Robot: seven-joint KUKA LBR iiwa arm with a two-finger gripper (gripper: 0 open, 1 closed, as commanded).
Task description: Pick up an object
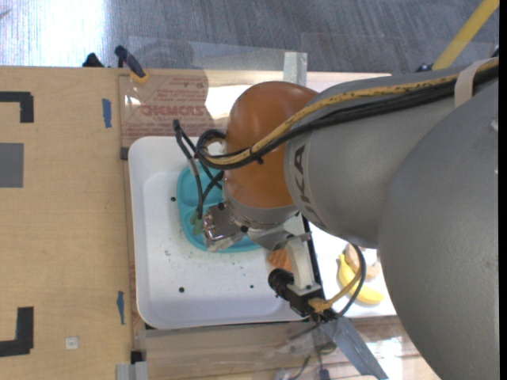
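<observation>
A turquoise dish-like object point(190, 196) lies in the left white bin point(158, 275), mostly hidden under the arm. My gripper point(211, 229) hangs low over the dish's near edge, its metal end just showing below the orange wrist band point(265, 145). A small orange-pink piece point(278, 256) peeks out under the arm at the bin's right side. A yellow banana-shaped object point(356, 279) lies in the right bin, partly covered by the arm.
A large tan cardboard panel point(59, 212) covers the bench left of the bins. Black cables point(194, 161) loop beside the wrist. Dark specks dot the left bin's floor. The grey arm body point(412, 180) covers most of the right bin.
</observation>
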